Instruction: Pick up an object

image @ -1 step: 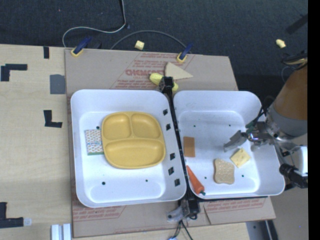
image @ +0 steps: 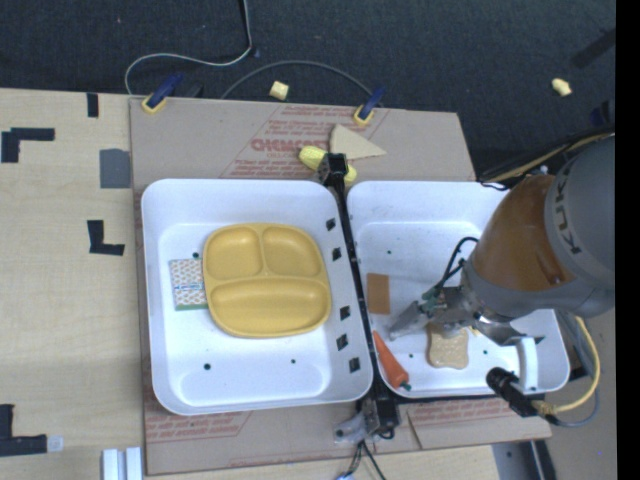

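In the right bin (image: pixel 420 208) lie a slice of toast (image: pixel 448 351), a small brown square (image: pixel 378 292) and an orange carrot (image: pixel 391 360) near the front left corner. My gripper (image: pixel 438 318) hangs low over the bin's floor, right at the toast's far edge and to the right of the brown square. The grey and orange arm (image: pixel 540 243) covers the right half of this bin. The toast lies flat on the floor, just in front of the gripper.
The left bin (image: pixel 160 268) holds a yellow divided plate (image: pixel 267 279) and a small patterned card (image: pixel 186 283) at its left side. A black divider with clips (image: pixel 345 268) runs between the bins. A yellow piece (image: pixel 313 155) and a tan wedge (image: pixel 356 144) sit on the cardboard behind.
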Motion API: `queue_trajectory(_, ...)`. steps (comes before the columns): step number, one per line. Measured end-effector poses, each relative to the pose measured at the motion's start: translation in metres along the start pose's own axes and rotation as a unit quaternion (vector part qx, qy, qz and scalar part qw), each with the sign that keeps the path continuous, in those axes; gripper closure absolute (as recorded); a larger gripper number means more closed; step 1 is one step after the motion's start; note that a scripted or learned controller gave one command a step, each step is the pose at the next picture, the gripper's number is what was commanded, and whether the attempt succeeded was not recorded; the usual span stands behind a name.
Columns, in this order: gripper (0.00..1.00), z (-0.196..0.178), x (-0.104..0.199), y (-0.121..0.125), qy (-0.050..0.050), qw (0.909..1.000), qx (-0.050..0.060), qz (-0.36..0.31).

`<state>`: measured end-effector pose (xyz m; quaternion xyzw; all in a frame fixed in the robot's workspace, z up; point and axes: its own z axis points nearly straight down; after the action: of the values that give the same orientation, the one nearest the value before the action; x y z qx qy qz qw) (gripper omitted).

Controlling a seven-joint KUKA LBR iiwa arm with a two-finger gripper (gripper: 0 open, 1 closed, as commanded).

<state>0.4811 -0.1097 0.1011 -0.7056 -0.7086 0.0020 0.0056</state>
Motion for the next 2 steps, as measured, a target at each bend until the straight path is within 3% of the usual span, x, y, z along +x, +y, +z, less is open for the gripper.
queue_trajectory(1, 0.0, -0.047, -0.065, 0.002, -0.004, 1.0, -0.006, 0.004)
queue_trajectory(2, 0.0, 0.015, -0.02, 0.012, -0.007, 0.9999, -0.009, 0.002)
